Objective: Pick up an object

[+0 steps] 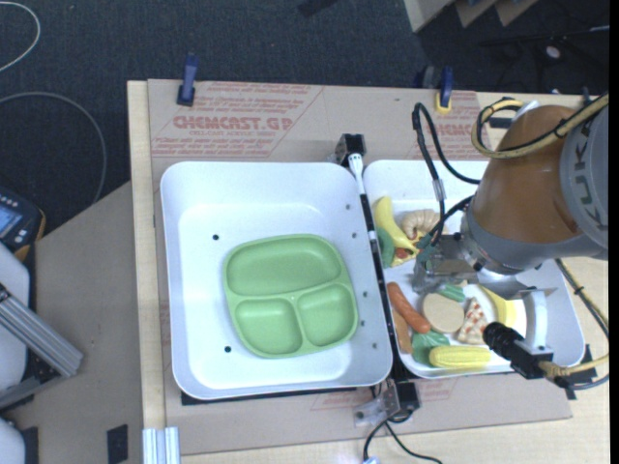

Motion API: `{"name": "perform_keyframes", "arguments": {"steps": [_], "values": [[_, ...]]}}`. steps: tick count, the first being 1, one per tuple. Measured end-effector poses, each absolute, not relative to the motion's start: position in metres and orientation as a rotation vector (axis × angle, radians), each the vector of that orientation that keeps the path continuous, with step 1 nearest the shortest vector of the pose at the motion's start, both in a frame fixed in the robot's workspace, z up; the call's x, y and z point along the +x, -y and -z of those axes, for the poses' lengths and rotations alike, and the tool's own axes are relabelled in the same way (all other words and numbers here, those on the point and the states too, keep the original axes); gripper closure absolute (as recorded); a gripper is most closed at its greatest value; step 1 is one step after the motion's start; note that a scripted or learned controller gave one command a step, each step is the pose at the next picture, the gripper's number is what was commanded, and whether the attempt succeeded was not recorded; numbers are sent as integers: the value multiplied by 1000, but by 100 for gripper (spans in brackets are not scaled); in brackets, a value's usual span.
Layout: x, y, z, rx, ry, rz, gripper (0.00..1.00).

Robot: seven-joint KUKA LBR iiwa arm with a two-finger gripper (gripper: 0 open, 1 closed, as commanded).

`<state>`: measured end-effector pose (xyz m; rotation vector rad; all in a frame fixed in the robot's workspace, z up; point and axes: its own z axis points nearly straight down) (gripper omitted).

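At the near edge of the table (290, 423), a black clip (404, 395) sits where the two white bins meet. In the right bin (571, 329), closest to the camera, lies a yellow corn cob (458, 358), with a green piece (429, 338) just beside it and an orange carrot (407, 307) running along the bin's left wall. A pizza slice (473, 319) and a yellow piece (502, 309) rest a little farther in. The gripper (440, 269) hangs low over this pile, but whether the jaws are wide, narrow or closed on anything cannot be told from here. Beyond it lie a banana (388, 223) and a pale, knobbly toy (420, 223). The grey arm with its orange band (532, 177) covers the bin's far right. The left bin (193, 201) holds a green divided tray (288, 293). Two blue clamps (187, 82) grip the table's far edge.
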<state>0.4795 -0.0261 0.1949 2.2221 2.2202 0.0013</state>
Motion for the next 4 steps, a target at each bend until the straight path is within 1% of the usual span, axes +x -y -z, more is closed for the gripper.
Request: {"name": "perform_keyframes", "arguments": {"steps": [1, 2, 3, 4], "values": [[478, -40, -184, 2217, -2232, 1, 100], [481, -66, -312, 2211, -2222, -20, 100], [534, -12, -177, 2233, -2218, 17, 100], [476, -78, -184, 2220, -2234, 4, 100]]}}
